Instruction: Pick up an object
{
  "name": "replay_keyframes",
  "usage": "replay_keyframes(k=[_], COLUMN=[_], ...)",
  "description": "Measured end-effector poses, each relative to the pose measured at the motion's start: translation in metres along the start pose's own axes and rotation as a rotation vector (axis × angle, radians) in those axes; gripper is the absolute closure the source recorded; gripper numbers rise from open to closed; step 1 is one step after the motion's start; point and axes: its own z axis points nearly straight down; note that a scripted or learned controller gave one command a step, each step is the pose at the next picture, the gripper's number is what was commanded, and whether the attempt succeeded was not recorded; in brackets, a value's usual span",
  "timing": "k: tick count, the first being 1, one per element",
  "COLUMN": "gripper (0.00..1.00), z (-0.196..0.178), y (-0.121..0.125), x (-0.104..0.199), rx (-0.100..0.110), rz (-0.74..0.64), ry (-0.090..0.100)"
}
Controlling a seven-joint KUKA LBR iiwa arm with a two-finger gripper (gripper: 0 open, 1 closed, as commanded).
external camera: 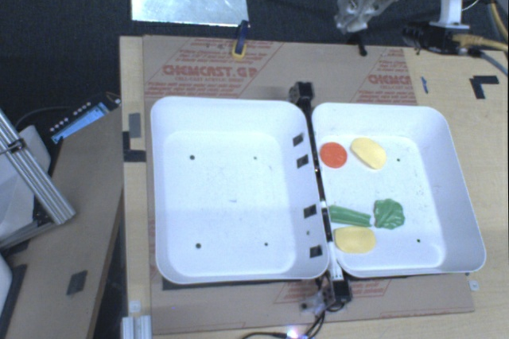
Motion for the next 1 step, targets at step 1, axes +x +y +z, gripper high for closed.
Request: replay_keyframes(k=[1], gripper=[1.00], z=[-0.0237], y=[-0.0759], x=[0.0207], rx=[0.004], rz=[-0.003], ry=[0.004])
